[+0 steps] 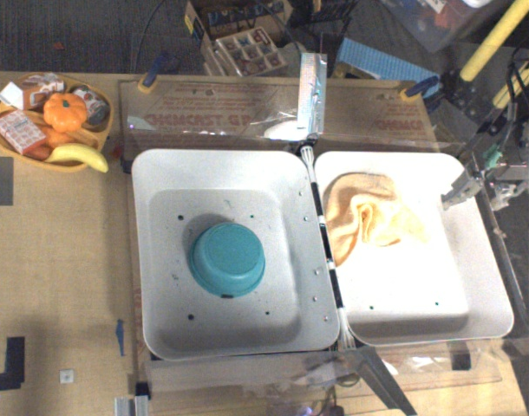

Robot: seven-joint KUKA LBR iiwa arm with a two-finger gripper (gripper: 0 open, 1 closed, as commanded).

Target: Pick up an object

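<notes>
A teal bowl (228, 258) lies upside down in the middle of the left white bin (160, 180). A crumpled yellow cloth (366, 215) rests in the upper left part of the right white bin (473, 302), close to the divider between the bins. My gripper (469, 189) hangs at the right bin's upper right rim, well to the right of the cloth and apart from it. I see nothing held in it.
A yellow dish (39, 146) with a small pumpkin, a banana and packets sits on the bench at the far left. Clear plastic sheeting (221, 111) and a shiny upright strip (312, 94) stand behind the bins. Boxes and cables crowd the floor beyond.
</notes>
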